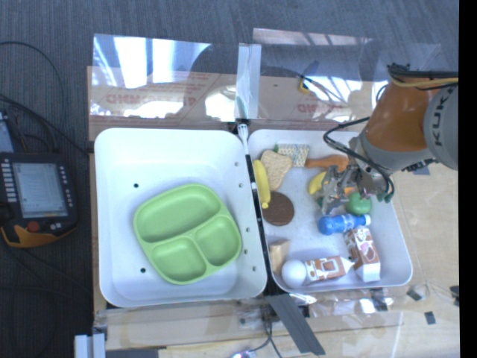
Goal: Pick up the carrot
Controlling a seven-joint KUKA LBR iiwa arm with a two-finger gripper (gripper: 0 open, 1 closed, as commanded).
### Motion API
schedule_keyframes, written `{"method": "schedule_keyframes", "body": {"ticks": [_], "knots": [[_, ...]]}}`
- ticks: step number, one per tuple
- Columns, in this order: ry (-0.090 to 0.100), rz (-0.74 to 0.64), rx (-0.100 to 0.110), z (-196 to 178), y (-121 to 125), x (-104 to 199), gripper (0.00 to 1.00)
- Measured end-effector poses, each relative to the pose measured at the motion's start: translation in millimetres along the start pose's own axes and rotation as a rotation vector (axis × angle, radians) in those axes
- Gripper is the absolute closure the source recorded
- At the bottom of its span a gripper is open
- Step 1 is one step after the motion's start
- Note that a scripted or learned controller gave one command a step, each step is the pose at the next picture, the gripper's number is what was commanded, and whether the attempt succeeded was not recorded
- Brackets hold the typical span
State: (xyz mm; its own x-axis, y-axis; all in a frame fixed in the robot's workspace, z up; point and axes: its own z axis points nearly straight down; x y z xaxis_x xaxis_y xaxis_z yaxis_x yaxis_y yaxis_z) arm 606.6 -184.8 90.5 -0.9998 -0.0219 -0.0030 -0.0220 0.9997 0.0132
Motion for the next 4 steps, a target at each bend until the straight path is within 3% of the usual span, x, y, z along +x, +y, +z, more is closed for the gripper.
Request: {"method": "schedule_keyframes", "body": {"ticks": [1,2,3,4], "knots": [[-0.013,-0.039,0.016,-115,47,15,1.00],[-0.001,0.031,0.012,-121,92,-23,1.00],[0.002,-0.280,0.012,-124,107,-21,1.00],[0.005,-0.578,0.012,-104,38,-48,1.00]]}}
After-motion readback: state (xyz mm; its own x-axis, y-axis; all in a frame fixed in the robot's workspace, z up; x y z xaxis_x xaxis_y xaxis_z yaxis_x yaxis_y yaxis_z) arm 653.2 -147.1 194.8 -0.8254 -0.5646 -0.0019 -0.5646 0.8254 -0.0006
